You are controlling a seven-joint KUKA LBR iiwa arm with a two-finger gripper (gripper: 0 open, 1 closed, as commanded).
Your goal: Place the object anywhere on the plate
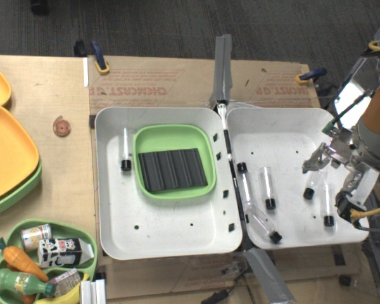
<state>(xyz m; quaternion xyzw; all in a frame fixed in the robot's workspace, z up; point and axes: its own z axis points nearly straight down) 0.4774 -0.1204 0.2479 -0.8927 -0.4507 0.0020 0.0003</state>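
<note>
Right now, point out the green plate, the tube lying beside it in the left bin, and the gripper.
green plate (153, 136): camera view, on its bare upper rim.
tube (125, 149): camera view, on its clear middle.
gripper (332, 163): camera view, midway between its fingertips, over the right bin.

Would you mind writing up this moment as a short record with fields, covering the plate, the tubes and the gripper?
plate: green plate in the left bin, holding a dark ribbed block
tube in left bin: one clear tube with a black cap, lying beside the plate on its left, off it
tubes in right bin: several clear black-capped tubes, e.g., on the floor of the right bin
gripper: gripper above the right bin's right side
task state: no tube on the plate yet
</note>
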